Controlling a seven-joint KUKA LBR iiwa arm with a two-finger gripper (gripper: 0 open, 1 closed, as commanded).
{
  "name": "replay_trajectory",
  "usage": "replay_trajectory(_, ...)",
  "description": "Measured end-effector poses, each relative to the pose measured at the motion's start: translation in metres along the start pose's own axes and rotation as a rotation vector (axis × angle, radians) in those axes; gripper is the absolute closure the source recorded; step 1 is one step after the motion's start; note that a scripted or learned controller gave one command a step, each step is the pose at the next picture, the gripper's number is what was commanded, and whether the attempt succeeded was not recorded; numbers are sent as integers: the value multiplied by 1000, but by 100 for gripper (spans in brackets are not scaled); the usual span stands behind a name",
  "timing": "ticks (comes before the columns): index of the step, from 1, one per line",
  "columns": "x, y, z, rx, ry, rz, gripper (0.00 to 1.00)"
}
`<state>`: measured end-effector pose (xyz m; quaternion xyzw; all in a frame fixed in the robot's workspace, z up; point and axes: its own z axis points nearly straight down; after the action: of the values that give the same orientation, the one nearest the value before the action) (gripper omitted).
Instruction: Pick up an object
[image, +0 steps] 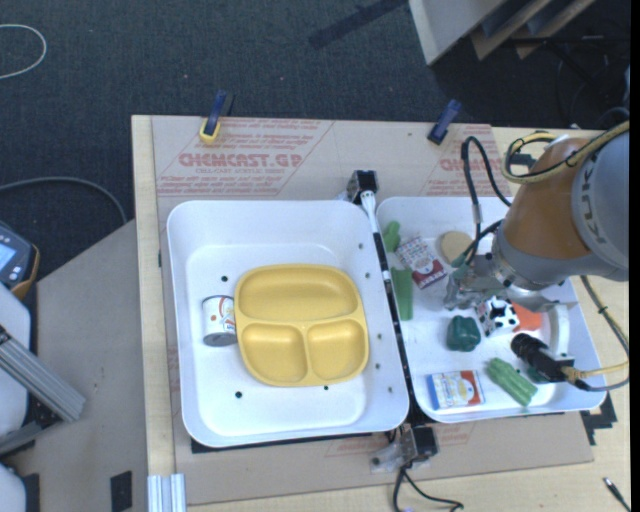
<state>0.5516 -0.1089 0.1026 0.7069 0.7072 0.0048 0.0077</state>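
Note:
My gripper (463, 292) hangs low over the middle of the right bin (590, 400), with the grey arm and its orange band coming in from the right. Just below it lies a dark green lump (463, 333), apart from the gripper. Left of the gripper is a red and white packet (428, 270). To its right sits a small black and white toy (499, 316) beside an orange piece (527, 320), partly hidden by the wrist. I see nothing between the fingers.
The right bin also holds a long green stick (402, 292), a small green piece (392, 236), a tan disc (456, 244), a green block (511, 382) and a small picture box (456, 389). In the left bin (190, 330) lie a yellow divided plate (299, 324) and a small can (217, 321).

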Motion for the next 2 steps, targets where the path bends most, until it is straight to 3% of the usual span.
replay_trajectory(1,5,1,-43,13,3,-1,100)
replay_trajectory(2,4,9,-87,11,2,-1,100)
